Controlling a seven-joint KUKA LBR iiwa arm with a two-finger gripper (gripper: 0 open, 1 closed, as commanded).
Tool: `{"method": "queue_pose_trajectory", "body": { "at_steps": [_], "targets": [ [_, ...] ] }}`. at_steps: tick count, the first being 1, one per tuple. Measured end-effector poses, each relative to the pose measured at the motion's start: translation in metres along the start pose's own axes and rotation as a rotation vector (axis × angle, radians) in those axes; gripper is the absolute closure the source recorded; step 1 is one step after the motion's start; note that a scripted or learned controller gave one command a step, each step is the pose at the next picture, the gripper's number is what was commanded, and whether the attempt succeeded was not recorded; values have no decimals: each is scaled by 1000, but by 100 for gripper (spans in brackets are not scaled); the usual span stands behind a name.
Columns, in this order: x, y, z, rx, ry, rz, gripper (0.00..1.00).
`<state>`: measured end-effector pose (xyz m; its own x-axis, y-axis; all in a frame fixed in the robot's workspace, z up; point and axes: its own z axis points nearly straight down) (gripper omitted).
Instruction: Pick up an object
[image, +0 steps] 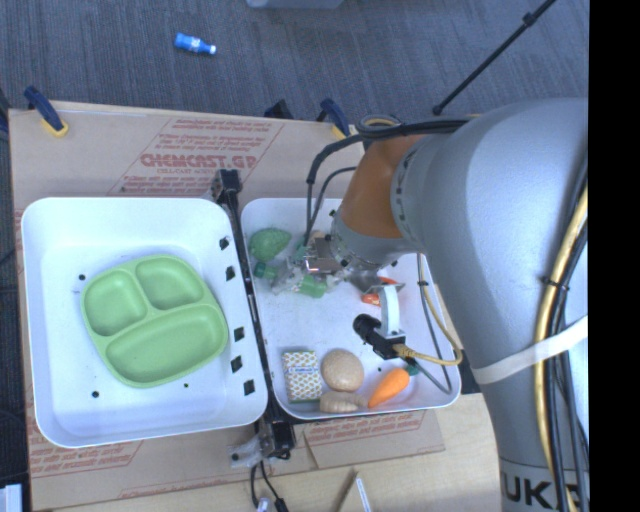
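Divided plate (155, 320) in left bin (50, 400); carrot (390, 386), perhaps potato (342, 369), in right bin (262, 340)

The grey KUKA arm (500, 270) sweeps in from the right, its broad body covering the right bin's far right corner. An orange band (372, 190) rings it just above the wrist. The wrist points down and leftward, placing the gripper (318, 262) low over the right bin's far half, near the middle. Black and yellow cables loop around the wrist and trail alongside it.
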<state>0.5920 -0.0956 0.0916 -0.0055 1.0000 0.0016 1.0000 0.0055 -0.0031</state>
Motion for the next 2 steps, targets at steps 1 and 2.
{"method": "queue_pose_trajectory", "body": {
  "at_steps": [1,2],
  "targets": [
    [0,0,-10,3,1,-6,100],
    [14,39,-158,-4,-2,-1,100]
  ]
}}
